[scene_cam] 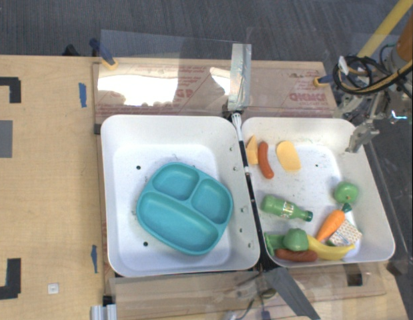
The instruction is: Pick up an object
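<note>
Gripper hanging at the right bin's far corner, finger state impossible to tell; nothing lifted. Toy carrot, green bottle, sausage lying unpicked.

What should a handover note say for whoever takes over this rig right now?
Gripper: over the right bin's far right corner, nothing seen held.
Right bin holds: sausage, yellow piece, green bottle, green apple, carrot, banana, and more toy food at the near edge.
Left bin: teal divided plate.
Done: nothing picked yet.
Left: descend, grasp one item, lift.
</note>
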